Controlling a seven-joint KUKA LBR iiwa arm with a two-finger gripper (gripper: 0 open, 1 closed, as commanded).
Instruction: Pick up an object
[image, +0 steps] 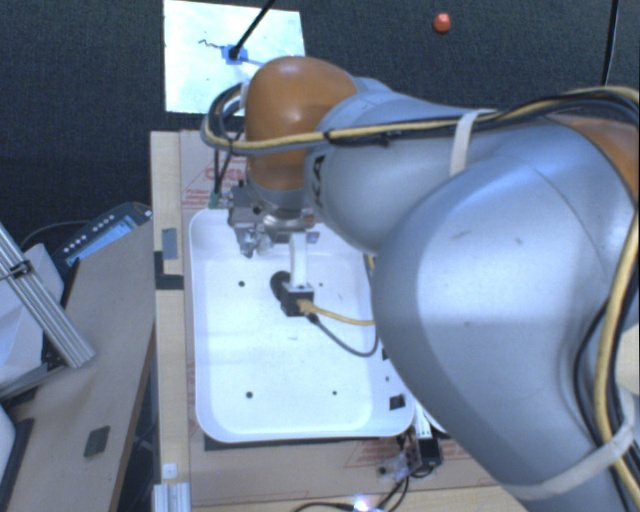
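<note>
The gripper (257, 238) is at the white bin's (240, 400) far left corner; I cannot tell if it grips anything

Single camera above bench (172, 380), looking down aslant; arm (500, 260) looms near.

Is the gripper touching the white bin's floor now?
Cannot tell. The camera view looks down on the gripper over the white bin; neither contact nor a gap shows plainly.
</note>
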